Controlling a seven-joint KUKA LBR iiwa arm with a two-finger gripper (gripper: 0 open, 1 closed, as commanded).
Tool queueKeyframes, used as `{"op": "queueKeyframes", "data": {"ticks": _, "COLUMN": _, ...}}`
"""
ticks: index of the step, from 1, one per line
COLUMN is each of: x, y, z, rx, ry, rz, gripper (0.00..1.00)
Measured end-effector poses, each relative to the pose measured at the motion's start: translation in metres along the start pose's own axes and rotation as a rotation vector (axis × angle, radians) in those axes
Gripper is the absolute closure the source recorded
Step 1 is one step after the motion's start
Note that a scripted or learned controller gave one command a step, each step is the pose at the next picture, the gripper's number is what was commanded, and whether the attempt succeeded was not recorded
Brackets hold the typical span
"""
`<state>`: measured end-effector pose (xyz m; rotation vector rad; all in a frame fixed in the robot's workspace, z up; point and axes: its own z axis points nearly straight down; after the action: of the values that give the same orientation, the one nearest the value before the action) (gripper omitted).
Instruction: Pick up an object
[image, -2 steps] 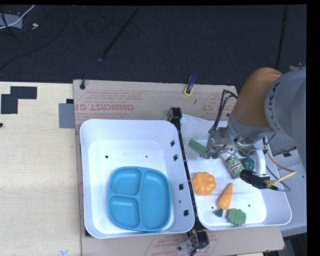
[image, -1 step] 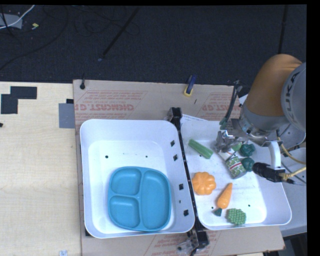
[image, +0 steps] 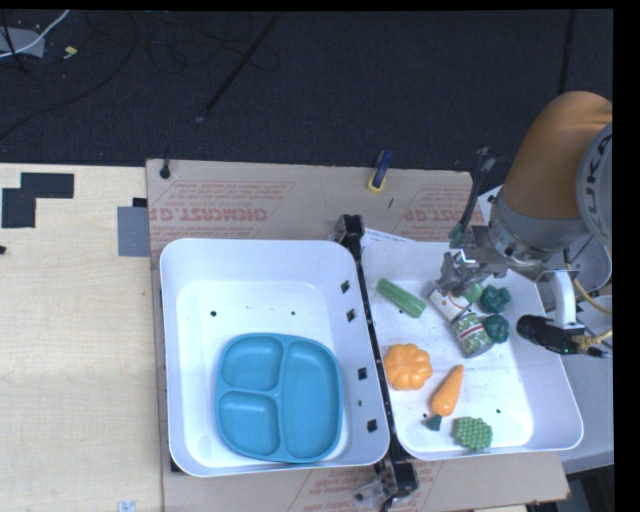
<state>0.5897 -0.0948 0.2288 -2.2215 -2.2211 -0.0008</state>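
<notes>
Open bin floor around the orange pumpkin, carrot and green cucumber; crowded beside the tool.

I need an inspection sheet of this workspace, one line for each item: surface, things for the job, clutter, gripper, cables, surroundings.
Surface: wooden bench bearing left bin and right bin.
Job's things: in the right bin, green stick, orange pumpkin, carrot, green bumpy ball, small packet.
Clutter: blue divided plate in the left bin.
Gripper: gripper low over the right bin, near the packet.
Cables: dark cables on the floor behind.
Surroundings: dark floor.
</notes>
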Motion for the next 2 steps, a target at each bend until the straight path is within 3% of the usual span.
{"op": "queueKeyframes", "data": {"ticks": 1, "x": 0.055, "y": 0.010, "z": 0.010, "rx": 0.004, "ry": 0.002, "rz": -0.004, "gripper": 1.00}}
{"op": "queueKeyframes", "data": {"ticks": 2, "x": 0.105, "y": 0.028, "z": -0.004, "rx": 0.000, "ry": 0.001, "rz": -0.005, "gripper": 1.00}}
